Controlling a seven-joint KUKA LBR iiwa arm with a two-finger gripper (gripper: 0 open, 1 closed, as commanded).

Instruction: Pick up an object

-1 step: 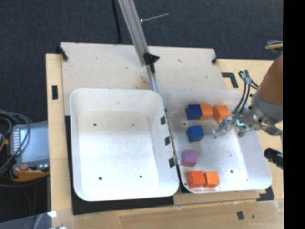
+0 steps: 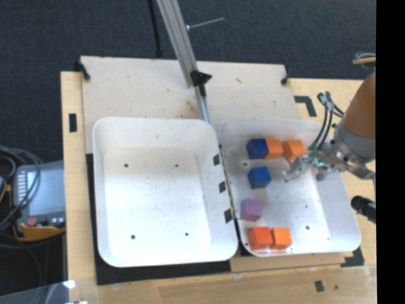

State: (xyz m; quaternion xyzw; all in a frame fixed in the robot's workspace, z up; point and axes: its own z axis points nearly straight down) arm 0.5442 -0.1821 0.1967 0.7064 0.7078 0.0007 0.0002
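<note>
Your jaws point(image 2: 296, 168), whose state you cannot tell from here, hang in the right bin point(image 2: 329, 233) just below an orange block point(image 2: 293, 149) and right of a blue cube point(image 2: 259, 177), gripping nothing visible.

This looks like a robotics lab. A plywood bench point(image 2: 177, 87) stands on dark carpet point(image 2: 76, 18) and carries two white bins point(image 2: 158, 189), ringed by black corner markers point(image 2: 308, 103). An aluminium rail point(image 2: 174, 24) rises at twelve o'clock. At nine o'clock lies a cabled control pendant point(image 2: 39, 198).
</note>
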